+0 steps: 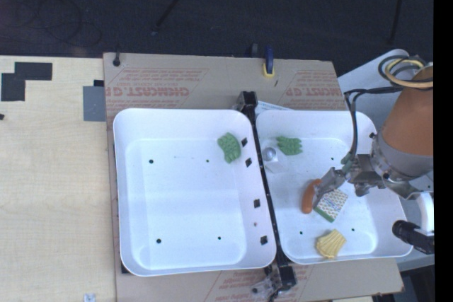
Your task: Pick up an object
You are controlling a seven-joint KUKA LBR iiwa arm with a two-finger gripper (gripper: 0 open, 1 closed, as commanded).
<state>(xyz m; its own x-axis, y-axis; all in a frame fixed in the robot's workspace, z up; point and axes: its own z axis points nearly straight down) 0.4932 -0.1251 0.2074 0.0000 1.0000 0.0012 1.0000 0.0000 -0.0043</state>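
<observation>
**Gripper is down in the right bin, but nothing is picked up yet**

I start with what is closest to the camera. A yellow wavy toy (330, 244) lies near the front edge of the right bin (382, 251). It lies flat and nothing is touching it.

A little farther back I see a small card with green and white checks (332, 204). Just beside it, on the side toward the other bin, lies an orange toy (308, 196) that looks like a little carrot or sausage. My gripper (338, 184) is low over these two. Its dark fingers reach down right by the card and the orange toy. I cannot tell if they are spread or squeezed, and I cannot see anything pinched in the gripper. Both things look like they lie on the bin floor.

Farther back in the same bin there is a green toy (289, 146) and a small shiny round thing (269, 153) close to the bin's inner wall.

The left bin (134, 223) has one more green toy (229, 147) near its far corner.

So I think the reach is done. The grab and the lift are left.
</observation>
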